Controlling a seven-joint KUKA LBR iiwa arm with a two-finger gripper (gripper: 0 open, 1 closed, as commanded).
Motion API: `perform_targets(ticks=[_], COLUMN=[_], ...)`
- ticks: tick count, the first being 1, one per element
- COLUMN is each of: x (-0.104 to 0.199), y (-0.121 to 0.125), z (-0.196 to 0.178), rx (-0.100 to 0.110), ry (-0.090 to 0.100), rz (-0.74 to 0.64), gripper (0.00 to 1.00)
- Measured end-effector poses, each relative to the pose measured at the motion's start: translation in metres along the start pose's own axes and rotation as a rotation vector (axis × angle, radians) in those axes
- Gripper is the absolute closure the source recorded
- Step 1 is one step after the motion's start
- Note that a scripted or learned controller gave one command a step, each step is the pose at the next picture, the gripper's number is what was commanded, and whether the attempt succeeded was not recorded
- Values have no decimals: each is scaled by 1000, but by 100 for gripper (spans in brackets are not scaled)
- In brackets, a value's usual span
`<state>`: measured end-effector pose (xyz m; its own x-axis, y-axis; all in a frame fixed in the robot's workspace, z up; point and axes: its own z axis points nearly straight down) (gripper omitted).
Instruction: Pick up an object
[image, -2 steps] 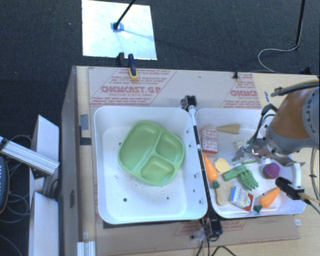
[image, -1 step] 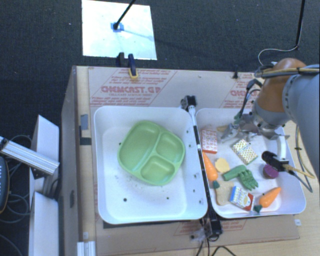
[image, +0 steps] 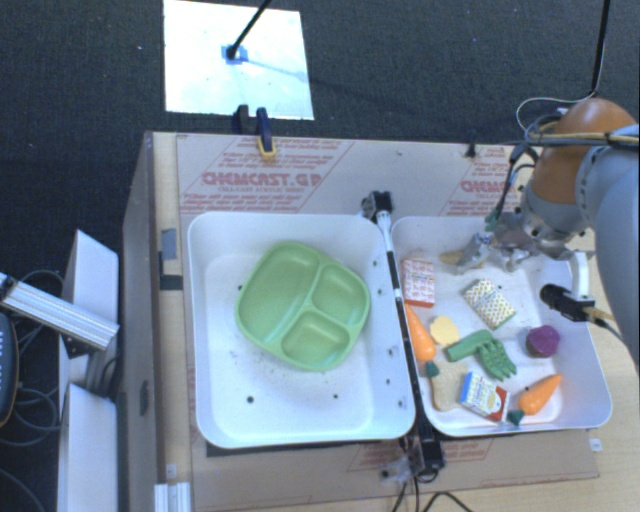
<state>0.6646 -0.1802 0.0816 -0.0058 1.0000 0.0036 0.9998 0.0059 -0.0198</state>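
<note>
- The arm (image: 590, 165) enters at the upper right of the frame, its orange band at the top and the grey wrist bent down and leftward over the far end of the right bin (image: 598, 400).
- The gripper (image: 490, 250) sits low at the upper part of the right bin, near its back wall.
- The left bin (image: 215, 400) fills the middle of the frame and holds a green divided plate (image: 303, 305), lying slightly turned, with three compartments.
- The right bin holds a scatter of toy food: a red-and-white packet (image: 418, 281) at its left, a long carrot (image: 420, 333) along the left wall below it, a yellow piece (image: 444, 330) just beside that carrot, and a patterned pouch (image: 489, 302) in the middle.
- Lower down lie a green toy (image: 482, 352), a purple piece (image: 542, 341) to the right, a small carrot (image: 538, 393) at lower right, and a small carton (image: 482, 395) on a tan slice (image: 446, 385).
- A tan piece (image: 453, 258) lies just left of the gripper, close to or touching it; which one I cannot tell.
- Whether the gripper is spread or closed cannot be told, and nothing can be seen held in it.
</note>
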Motion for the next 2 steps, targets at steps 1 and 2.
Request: perform_targets(ticks=[1, 2], x=[-20, -26], y=[-83, -95], z=[-1, -1], rx=[-20, -20], ry=[-5, -4], rz=[5, 5], gripper=[0, 0])
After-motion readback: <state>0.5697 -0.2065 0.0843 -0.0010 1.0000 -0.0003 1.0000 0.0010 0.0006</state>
